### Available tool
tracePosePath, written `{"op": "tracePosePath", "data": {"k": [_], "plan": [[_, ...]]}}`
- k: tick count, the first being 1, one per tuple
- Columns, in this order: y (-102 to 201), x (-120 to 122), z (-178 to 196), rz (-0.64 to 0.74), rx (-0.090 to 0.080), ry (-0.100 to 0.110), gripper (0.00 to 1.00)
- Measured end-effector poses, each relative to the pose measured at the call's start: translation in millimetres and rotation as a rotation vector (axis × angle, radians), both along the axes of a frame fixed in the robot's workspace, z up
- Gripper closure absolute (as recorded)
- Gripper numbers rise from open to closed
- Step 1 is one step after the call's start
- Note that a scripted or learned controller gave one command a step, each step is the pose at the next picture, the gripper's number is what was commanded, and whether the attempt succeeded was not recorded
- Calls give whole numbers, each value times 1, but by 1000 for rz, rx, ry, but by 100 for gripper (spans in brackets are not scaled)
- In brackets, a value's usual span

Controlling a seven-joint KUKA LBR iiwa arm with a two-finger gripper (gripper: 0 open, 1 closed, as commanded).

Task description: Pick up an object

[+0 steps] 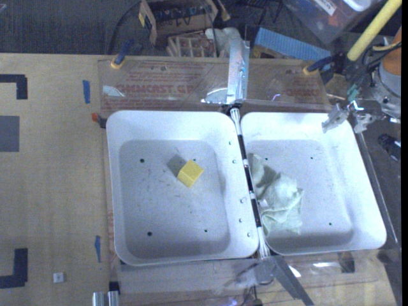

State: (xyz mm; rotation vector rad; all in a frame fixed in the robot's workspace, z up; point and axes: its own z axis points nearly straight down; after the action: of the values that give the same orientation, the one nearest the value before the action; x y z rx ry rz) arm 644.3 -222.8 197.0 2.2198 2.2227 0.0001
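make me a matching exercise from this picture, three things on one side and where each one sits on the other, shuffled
Things:
1. small yellow block
2. crumpled pale cloth
3. grey metal two-finger gripper

Places:
A. over the far right corner of the right white bin
B. in the left white bin, near its middle
C. in the right white bin, against its left wall

Pairs: 1-B, 2-C, 3-A

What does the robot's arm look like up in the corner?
The end effector is pale grey metal, small and angular. Above it the arm is a rounded grey body with a thin orange band, partly cut off by the picture's edge.
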Motion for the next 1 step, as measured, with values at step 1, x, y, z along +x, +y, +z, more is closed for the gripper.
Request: {"op": "tracePosePath", "data": {"k": [1], "plan": [[0, 1, 12, 2, -3, -4, 100]]}}
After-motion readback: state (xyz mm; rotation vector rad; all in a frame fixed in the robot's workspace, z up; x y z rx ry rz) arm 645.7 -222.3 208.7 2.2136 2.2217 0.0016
